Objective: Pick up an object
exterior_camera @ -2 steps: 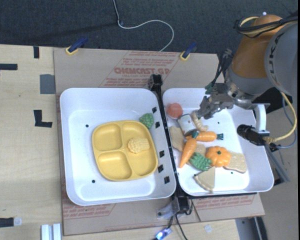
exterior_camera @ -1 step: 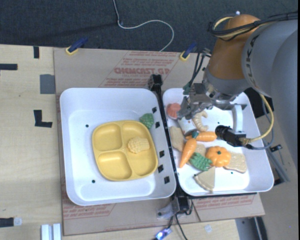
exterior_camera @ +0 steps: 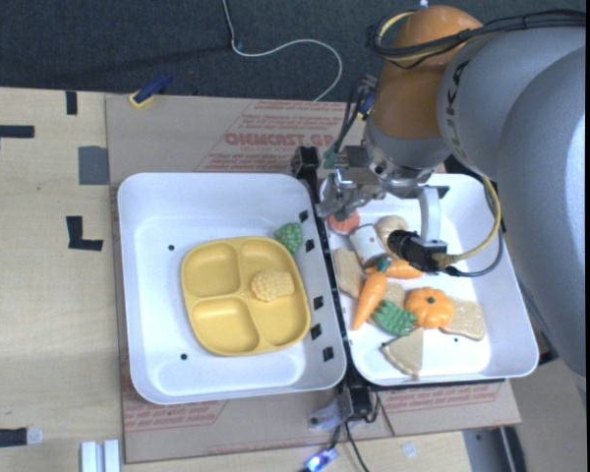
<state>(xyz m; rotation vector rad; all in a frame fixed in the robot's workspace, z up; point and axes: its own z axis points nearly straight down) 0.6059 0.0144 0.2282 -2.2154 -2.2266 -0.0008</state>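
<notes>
My gripper hangs low over the near-left corner of the right bin, close to the wall between the two bins. Just below it lies a small salmon-red piece, partly covered by the gripper. Toy foods crowd that bin: a carrot, an orange pumpkin, a green leafy piece, a white-and-brown roll and tan biscuit shapes. Whether anything is held cannot be made out.
The left bin holds a yellow divided plate with a corn piece on it and a green piece by the right wall. The arm's bulk covers the right bin's far side. A cable trails behind the bins.
</notes>
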